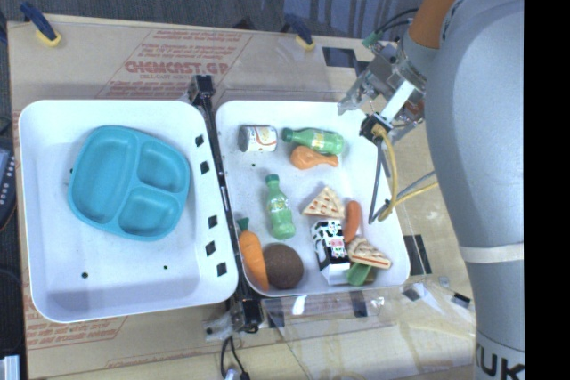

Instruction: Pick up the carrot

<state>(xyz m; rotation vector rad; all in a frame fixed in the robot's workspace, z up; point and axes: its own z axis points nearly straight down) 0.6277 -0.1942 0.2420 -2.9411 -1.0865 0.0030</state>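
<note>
We see a cardboard-covered counter (178, 58) carrying two white bins. The right bin (233, 191) is our landmark: the carrot (253, 255) lies in its near left corner, against the left wall, touching a brown ball (283, 266) on its right. A green bottle (279, 206) stands just beyond the carrot. The left bin (44, 218) holds a blue divided plate (129, 181). The gripper (378, 102) hangs above the right bin's far right corner; we cannot tell how its jaws stand.
</note>
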